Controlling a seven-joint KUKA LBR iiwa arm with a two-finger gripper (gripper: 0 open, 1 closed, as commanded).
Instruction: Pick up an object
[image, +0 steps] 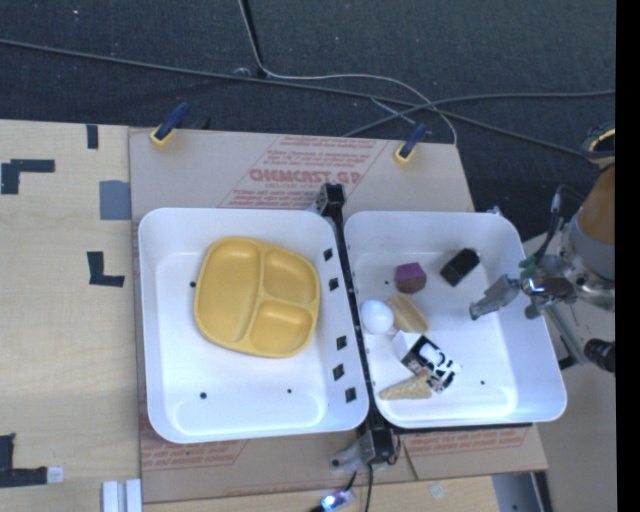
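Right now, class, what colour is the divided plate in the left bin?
Yellow: the divided plate shows best in the camera view.

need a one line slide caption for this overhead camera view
End effector poised over the right bin of small objects; a yellow divided plate lies in the left bin.

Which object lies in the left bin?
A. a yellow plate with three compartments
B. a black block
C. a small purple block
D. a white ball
A: the yellow plate lies alone in the left bin, while the purple block, the white ball and the black block are all in the right bin.
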